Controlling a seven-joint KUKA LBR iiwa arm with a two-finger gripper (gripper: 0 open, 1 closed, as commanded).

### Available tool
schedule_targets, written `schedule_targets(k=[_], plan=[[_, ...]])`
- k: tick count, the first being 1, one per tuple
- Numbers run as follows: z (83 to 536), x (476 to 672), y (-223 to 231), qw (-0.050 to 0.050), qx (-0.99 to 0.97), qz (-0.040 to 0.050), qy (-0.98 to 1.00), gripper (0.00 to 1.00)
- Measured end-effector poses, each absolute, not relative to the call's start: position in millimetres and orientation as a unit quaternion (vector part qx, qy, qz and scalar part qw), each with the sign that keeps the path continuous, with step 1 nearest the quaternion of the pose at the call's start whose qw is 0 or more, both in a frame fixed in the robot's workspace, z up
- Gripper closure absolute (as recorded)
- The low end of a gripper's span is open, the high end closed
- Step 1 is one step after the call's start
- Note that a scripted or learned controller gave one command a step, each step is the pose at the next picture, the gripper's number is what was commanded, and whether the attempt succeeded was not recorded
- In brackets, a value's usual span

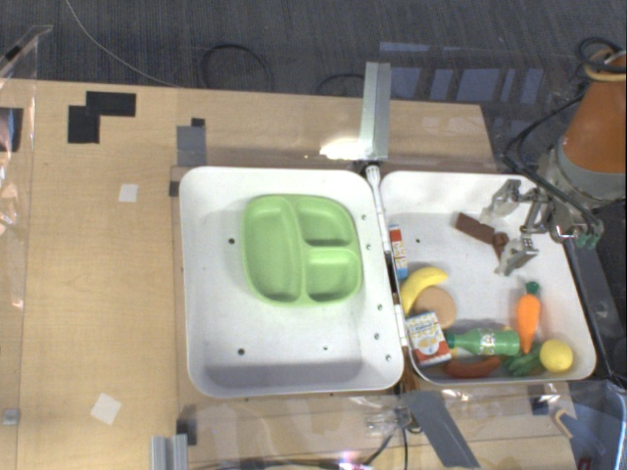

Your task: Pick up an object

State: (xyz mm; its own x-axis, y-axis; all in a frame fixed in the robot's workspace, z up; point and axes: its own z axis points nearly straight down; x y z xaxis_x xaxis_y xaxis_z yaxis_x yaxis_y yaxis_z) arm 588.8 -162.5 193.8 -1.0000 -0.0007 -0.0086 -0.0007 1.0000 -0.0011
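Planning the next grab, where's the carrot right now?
The carrot stands in the right bin near its right wall, just above the lemon, below the claw.

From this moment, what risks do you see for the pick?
1. The gripper hangs over the right bin beside a small brown piece; it looks flat, so the fingers may slide off it.
2. The carrot, green bottle and lemon crowd together, so a grasp there may push neighbours.
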Motion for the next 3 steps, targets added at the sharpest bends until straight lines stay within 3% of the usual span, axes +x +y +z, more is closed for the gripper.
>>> schedule_targets(k=[1, 2, 3], plan=[[95.2, 536.6, -193.4, 0.005, -0.051, -0.0010, 0.999, 0.00], [89.8, 497.6, -205.6, 0.008, -0.022, -0.0017, 1.000, 0.00], [90.2, 494.4, -182.1, 0.008, 0.003, -0.0027, 1.000, 0.00]])
